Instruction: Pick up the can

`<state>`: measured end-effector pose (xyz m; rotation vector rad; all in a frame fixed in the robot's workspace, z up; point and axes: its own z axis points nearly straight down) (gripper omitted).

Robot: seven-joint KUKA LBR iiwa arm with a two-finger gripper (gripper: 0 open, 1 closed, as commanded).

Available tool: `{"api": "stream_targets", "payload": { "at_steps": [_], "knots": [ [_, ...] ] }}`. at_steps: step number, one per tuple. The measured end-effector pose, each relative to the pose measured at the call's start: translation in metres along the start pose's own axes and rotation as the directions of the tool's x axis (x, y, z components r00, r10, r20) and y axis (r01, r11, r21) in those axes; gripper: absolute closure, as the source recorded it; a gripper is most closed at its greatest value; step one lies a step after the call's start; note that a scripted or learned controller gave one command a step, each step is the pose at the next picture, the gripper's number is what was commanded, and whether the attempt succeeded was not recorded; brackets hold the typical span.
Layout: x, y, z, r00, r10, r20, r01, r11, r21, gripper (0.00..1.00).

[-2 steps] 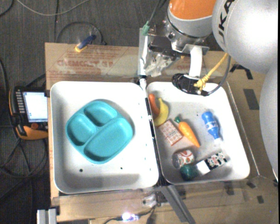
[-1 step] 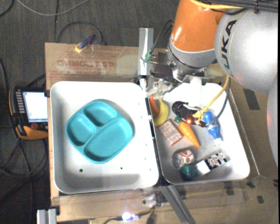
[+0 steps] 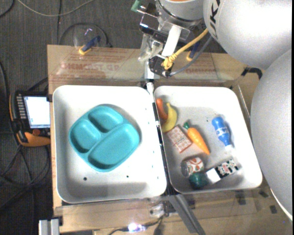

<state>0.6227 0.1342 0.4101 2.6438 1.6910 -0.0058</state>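
Observation:
The can [image 3: 193, 165] is small, with a red and white label, and lies on its side near the front of the right bin [image 3: 245, 106]. It touches a dark green object [image 3: 198, 181] in front of it. My gripper [image 3: 150, 72] hangs over the far rim where the two bins meet, well behind and to the left of the can. Nothing shows in its grasp.
The right bin also holds a banana [image 3: 170, 116], a carrot [image 3: 198, 138], a small pink box [image 3: 179, 139], a blue bottle [image 3: 221, 131] and a black and white carton [image 3: 226, 169]. A teal divided plate [image 3: 105, 137] lies in the left bin [image 3: 63, 180]. The grey arm looms over the right side.

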Motion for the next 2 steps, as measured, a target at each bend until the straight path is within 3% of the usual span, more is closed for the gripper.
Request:
{"api": "stream_targets", "payload": {
  "at_steps": [1, 2],
  "knots": [
    [-0.001, -0.136, 0.089, 0.999, 0.033, 0.0, -0.033, 0.999, 0.005, 1.0],
    [0.071, -0.082, 0.031, 1.0, 0.01, -0.001, -0.01, 1.0, 0.001, 1.0]
  ]
}}
